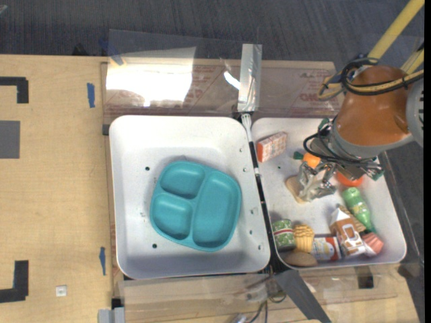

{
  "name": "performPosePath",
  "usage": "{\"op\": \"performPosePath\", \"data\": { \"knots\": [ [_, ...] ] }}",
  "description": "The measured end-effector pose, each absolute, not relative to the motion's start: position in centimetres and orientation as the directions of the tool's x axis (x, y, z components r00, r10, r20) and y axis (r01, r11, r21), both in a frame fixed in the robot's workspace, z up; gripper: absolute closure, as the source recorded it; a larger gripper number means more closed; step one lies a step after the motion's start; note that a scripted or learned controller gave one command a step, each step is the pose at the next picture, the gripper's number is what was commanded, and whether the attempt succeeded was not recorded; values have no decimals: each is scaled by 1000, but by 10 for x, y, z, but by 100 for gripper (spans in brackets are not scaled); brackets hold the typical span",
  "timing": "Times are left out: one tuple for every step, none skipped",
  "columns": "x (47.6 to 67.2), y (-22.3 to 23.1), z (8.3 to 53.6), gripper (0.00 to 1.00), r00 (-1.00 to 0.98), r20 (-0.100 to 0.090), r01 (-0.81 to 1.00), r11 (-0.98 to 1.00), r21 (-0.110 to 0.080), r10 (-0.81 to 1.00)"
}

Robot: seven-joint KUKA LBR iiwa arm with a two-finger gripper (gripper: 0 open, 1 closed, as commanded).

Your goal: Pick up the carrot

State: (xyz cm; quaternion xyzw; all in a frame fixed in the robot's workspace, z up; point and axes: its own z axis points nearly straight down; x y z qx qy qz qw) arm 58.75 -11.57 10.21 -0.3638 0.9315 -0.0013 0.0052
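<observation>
While the grey arm's metal two-finger gripper (316, 182) hangs low over the right-hand shallow white bin (390, 207), its finger state cannot be told — the small orange carrot (311, 159) lies just beside it, partly hidden under the wrist.

Two white bins sat side by side, the left bin (128, 180) and the right bin (390, 214). The left one held one teal plate (195, 205) with three compartments. In the right one I counted one small red-and-white box (271, 145), one carrot (311, 160), one green vegetable (357, 206), one corn cob (304, 237), one can (325, 247) and one carton (350, 233). One arm (372, 110) reached over it.
</observation>
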Motion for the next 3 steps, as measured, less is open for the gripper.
{"op": "performPosePath", "data": {
  "knots": [
    [561,-105,276,100,-781,-13,-624,781,-13,-624],
    [559,-105,270,0,-782,-7,-624,782,-3,-624],
    [591,-119,139,0,-784,2,-621,783,9,-621]
  ]
}}
